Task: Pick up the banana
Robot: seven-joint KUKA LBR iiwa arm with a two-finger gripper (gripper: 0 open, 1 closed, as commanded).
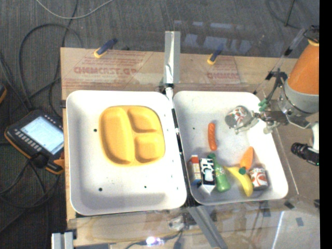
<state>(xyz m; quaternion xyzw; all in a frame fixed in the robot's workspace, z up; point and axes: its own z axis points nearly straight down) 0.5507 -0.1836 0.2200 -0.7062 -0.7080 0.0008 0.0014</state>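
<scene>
Yellow banana lies low in the right bin, touching a green bottle, a carrot and a small can. Well above it, near the bin's top right corner, hangs the gripper, closed around a shiny red-and-white can.

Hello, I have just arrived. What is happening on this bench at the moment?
A grey robot arm with an orange band reaches in from the right, and its gripper is at the upper part of the right white bin. The yellow banana it should pick up lies untouched at the bin's lower edge, among an orange carrot, a small can and a green bottle. The left white bin holds a yellow divided tray.
</scene>
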